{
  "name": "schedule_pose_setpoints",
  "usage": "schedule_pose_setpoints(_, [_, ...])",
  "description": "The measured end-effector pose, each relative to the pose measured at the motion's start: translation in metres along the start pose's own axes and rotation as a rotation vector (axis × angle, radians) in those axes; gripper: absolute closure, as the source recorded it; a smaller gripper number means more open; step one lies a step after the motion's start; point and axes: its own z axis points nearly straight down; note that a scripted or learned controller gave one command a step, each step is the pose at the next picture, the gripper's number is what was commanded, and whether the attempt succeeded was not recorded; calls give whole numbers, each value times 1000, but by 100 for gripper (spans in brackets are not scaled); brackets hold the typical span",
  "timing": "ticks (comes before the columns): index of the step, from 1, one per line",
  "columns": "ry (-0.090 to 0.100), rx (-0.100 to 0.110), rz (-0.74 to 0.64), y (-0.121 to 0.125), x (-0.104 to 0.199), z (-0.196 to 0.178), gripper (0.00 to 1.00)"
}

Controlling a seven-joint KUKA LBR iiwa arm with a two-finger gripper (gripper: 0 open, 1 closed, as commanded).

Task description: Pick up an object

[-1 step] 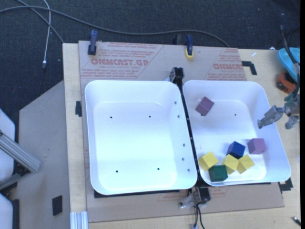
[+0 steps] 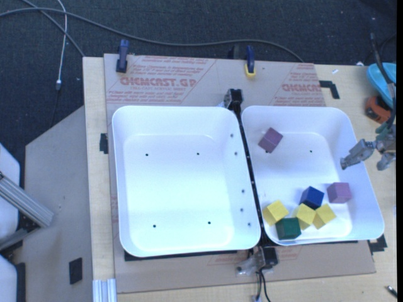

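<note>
The gripper (image 2: 367,154) hovered with fingers spread, grasping nothing, over the right bin (image 2: 296,124), which held 7 blocks, 1 blue (image 2: 312,197).

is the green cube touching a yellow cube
Touching. In the camera view the green cube sits pressed against the yellow cube at its upper left, with no white bin floor visible between them.
</note>
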Motion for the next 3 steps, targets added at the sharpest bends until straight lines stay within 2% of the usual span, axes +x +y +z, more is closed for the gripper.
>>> schedule_pose_setpoints(1, [3,9,-4,-1,68,112,0])
schedule_pose_setpoints(2, [2,7,-4,25,106,202,0])
schedule_pose_setpoints(3, [-2,-1,4,63,29,198,0])
